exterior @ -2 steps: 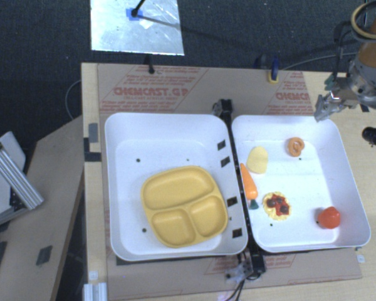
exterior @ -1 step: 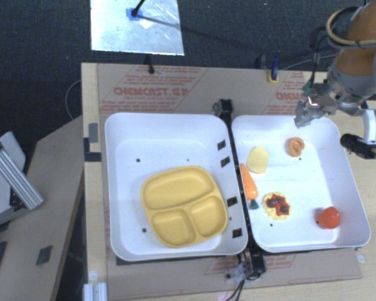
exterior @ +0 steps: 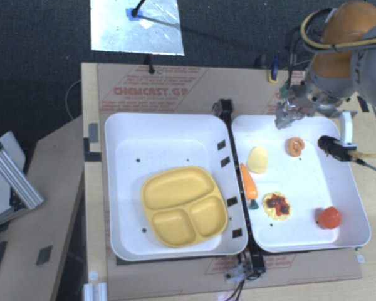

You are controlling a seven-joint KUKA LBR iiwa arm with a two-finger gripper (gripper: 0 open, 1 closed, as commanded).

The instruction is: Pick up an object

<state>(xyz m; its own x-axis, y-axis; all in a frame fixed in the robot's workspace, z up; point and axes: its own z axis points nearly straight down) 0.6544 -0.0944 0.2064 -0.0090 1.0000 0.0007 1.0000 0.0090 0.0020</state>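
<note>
**Arm above the toy food bin**

The end effector (exterior: 286, 115) hangs over the far edge of the right bin (exterior: 351, 196). I cannot tell how wide it is, and nothing shows in its grip. Below it lie a small orange ring (exterior: 295, 146), a pale yellow piece (exterior: 257, 159), a carrot (exterior: 248, 180), a little pizza (exterior: 277, 205) and a red tomato (exterior: 329, 217). The left bin (exterior: 128, 143) holds a yellow tray (exterior: 184, 204).

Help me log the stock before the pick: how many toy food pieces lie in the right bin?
5. Pale yellow wedge near the divider; orange carrot along the divider; small orange pretzel at the back; round pizza-like piece toward the front; red tomato front right. The arm may hide more.
</note>
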